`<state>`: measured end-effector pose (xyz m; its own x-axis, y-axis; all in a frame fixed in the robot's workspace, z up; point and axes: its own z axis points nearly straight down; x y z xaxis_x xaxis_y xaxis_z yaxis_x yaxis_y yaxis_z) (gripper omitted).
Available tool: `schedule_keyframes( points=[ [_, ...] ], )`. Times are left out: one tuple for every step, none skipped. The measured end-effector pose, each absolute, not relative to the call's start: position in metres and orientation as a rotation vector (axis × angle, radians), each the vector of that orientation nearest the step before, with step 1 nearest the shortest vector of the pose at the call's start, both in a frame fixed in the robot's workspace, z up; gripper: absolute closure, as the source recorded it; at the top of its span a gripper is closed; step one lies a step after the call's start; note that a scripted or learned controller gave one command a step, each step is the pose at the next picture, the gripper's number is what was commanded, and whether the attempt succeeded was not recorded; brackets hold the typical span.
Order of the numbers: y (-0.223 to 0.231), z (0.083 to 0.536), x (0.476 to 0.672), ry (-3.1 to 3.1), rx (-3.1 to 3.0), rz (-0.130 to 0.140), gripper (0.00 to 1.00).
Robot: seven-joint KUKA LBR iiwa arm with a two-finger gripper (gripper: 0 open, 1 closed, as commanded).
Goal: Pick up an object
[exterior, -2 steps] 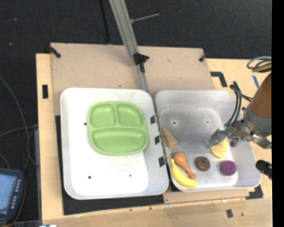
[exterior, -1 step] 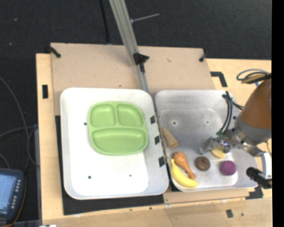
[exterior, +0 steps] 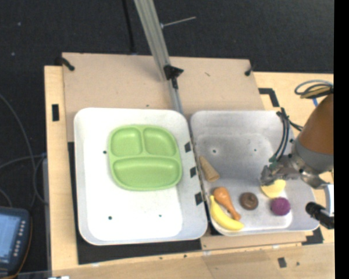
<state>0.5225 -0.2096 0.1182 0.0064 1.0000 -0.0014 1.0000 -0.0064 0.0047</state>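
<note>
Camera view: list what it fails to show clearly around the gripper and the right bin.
- Gripper: it sits low over the pale yellow object; the wrist hides any contact, and it's too blurred to judge a grasp.
- Pale yellow object: partly covered by the gripper, so its shape is unclear.
- Arm: cut off at the right.
- Brown round object: too small to identify.

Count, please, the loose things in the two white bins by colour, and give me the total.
Green: 1, the divided plate in the left bin
Yellow: 2, the banana and a pale yellow piece under the pincer
Orange: 1, the carrot-like piece
Tan: 1, the cone
Brown: 1, the doughnut
Purple: 1, the ball
Total: 7
</note>
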Motion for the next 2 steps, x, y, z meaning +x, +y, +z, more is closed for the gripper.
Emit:
schedule_keyframes(
  points=[
    [-0.218,0.164,0.522,2.209,2.224,0.004,1.0],
    [-0.225,0.225,0.524,2.219,2.214,0.002,1.0]
  ],
)
